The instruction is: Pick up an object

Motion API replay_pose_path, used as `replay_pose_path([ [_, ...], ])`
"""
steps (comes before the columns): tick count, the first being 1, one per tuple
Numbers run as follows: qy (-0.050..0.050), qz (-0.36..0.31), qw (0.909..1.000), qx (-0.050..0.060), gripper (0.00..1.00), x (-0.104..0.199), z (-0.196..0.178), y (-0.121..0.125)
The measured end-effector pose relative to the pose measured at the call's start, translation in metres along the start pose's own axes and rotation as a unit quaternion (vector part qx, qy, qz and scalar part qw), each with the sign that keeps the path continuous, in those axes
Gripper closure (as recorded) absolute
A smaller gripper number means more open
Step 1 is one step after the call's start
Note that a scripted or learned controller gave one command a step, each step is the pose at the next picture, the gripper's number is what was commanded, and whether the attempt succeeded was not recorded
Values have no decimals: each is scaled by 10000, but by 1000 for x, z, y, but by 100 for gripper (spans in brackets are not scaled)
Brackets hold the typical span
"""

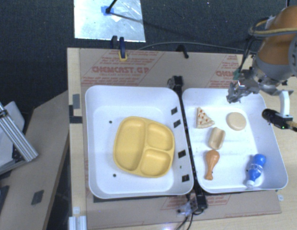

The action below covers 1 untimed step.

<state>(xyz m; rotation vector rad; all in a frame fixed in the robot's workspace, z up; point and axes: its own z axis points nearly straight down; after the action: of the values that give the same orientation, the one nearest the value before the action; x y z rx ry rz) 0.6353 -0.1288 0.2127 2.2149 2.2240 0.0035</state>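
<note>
the arm (278,37) reaches in from about 2 o'clock, grey with its orange band uppermost, and its tool (234,96) hangs over the far edge of the right bin (270,143), near that bin's 12 o'clock rim. whether the tool is open or closed cannot be told; nothing shows in it.

inside the right bin lie five small things, all apart from the tool. a pizza slice (203,118) sits toward 10 o'clock of the bin, a round cream disc (236,121) toward 1 o'clock, just below the tool. a pale bread roll (216,138) lies near the bin's middle, and a drumstick (211,163) lies just beneath it toward 7 o'clock. a small blue-and-white bottle (254,169) lies on its side at 5 o'clock.

the left bin (98,143) holds a yellow divided plate (143,146) with three compartments, resting near its centre. both bins sit on a brown board (153,68) on the desk (48,143).
</note>
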Motion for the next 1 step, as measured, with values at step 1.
replay_pose_path([
  [1,7,-21,10000,10,100,47,3,-4],
])
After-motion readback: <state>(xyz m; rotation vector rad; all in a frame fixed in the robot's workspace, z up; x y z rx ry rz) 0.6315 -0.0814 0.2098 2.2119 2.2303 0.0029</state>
